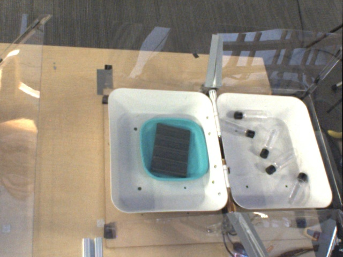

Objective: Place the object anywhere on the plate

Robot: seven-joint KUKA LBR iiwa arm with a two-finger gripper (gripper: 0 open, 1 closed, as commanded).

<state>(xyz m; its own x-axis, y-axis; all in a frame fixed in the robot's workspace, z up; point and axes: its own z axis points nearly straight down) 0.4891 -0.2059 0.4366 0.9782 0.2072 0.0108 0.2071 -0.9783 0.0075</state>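
While the light wooden bench [64, 159] carries everything, we go by size: two shallow white plastic bins sit side by side on it, touching along their inner edges. We see the left white bin [123, 191] holding one teal, square-ish plate with rounded corners [146, 143], near the bin's centre. On that plate lies one dark grey ribbed rectangular block [170, 150], flat, slightly tilted, fully inside the plate rim. We count the task's thing as resting on the plate. The right white bin [308, 194] holds five clear plastic vials with black caps, scattered and lying down: one top left [242, 114], one just below it [239, 129], one mid [269, 143], one lower mid [280, 164], one at lower right [298, 186]. We cannot tell the pincer's state.
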